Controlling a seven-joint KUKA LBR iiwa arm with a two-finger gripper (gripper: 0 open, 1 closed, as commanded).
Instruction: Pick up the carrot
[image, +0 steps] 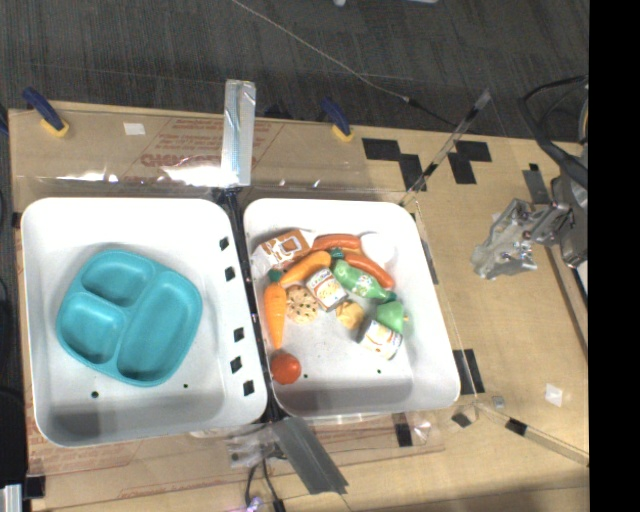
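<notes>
Tomato (285, 368), red and round, sits nearest the cam at the front-left of the right bin (432, 352). Just behind it the carrot (274, 312) lies flat along the bin's left wall, beside a cookie (300, 305). Long axis runs roughly front-to-back in view; taper appears to narrow toward the tomato, thick end toward the pile of toy food. Judged as light, rigid plastic w/ a smooth, prob. slippery skin; best taken across the thick mid-section, jaws perpendicular to the axis. Wall clearance looks tight. Gripper (508, 250) is parked well right of the bins, over bare bench (520, 340); whether its pincer is wide or narrow can't be told. Left bin (40, 400) holds a teal tray (128, 318).
</notes>
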